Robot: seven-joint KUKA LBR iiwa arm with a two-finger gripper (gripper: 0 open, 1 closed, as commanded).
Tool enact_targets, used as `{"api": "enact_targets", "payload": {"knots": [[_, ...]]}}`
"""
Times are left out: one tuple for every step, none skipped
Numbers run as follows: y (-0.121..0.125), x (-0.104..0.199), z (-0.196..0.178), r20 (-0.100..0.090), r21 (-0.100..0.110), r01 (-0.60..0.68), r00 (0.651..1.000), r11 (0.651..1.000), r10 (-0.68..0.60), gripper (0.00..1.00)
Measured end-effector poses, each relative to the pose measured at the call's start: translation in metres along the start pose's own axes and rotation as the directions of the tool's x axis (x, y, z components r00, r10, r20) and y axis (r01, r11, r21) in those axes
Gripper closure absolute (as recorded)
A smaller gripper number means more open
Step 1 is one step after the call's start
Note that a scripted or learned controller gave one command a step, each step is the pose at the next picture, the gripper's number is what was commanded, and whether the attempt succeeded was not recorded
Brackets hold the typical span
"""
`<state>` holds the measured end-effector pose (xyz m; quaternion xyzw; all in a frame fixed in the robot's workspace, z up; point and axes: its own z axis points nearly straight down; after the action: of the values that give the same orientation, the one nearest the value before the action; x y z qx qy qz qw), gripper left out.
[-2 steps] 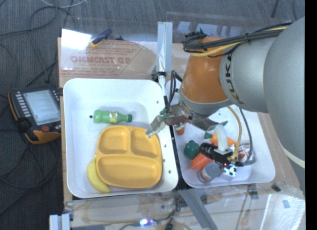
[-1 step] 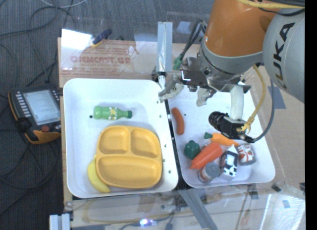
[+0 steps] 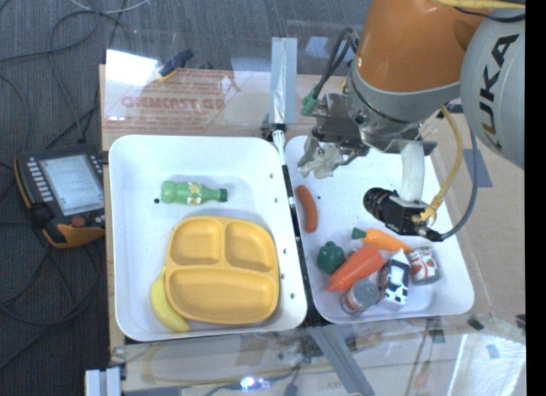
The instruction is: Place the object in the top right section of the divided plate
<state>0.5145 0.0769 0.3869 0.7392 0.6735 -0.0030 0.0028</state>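
A yellow divided plate (image 3: 223, 268) lies in the left bin, with its top right section (image 3: 249, 247) bare. My gripper (image 3: 321, 162) hangs over the far left corner of the right bin, open, with nothing between its fingers. Just below it a red-brown sausage (image 3: 306, 207) lies near the bin's left wall. Further toward the front of that bin are a green pepper (image 3: 331, 256), a large carrot (image 3: 357, 266) and a small carrot (image 3: 384, 239).
A green bottle (image 3: 194, 191) lies behind the plate and a banana (image 3: 165, 305) pokes out at its front left. A can (image 3: 361, 296), a cow-patterned carton (image 3: 394, 285) and a red-white can (image 3: 421, 264) crowd the right bin's front. The divider wall (image 3: 288, 215) separates the bins.
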Motion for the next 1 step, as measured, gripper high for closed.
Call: {"api": "enact_targets", "payload": {"knots": [[-0.0373,0.071,0.029,-0.006,0.002,-0.004,1.0,1.0,0.004,1.0]]}}
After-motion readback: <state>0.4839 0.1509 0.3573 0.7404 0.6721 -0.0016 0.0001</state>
